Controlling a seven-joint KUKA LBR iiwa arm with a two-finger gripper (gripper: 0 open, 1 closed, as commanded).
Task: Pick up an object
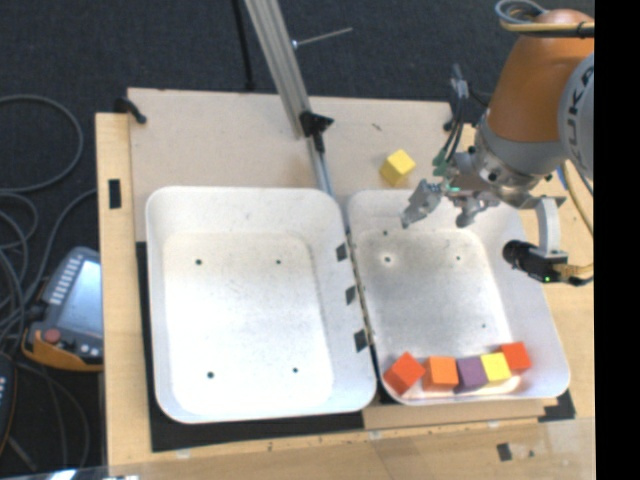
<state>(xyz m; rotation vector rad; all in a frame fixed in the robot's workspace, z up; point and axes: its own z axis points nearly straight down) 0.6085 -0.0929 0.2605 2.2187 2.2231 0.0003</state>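
The tool (443, 206) hangs over the far rim of the right bin (520, 308), its two fingers (421, 204) spread apart with nothing between them, one tip toward the bin's far left corner and the other nearer the middle of that edge. Beneath and ahead of it the right bin's floor is bare white down to the near wall, so most of that bin is open room. The objects sit crowded along that near wall in a row: a red-orange block (405, 371) at the left end, turned at an angle, then an orange block (442, 370), a purple block (470, 372), a yellow block (496, 368) and another red-orange block (516, 356) at the right end, each touching or just beside its neighbour and close against the rim. A lone yellow cube (398, 166) lies outside the bins on the bare counter (220, 138), just beyond the right bin's far edge and to the left of the tool. The left bin (160, 298) lies beside the right one, their inner rims nearly meeting, with small dark clips along the seam. A slanted metal rail (280, 53) rises from the counter near the far end of that seam, close to the tool's left side.
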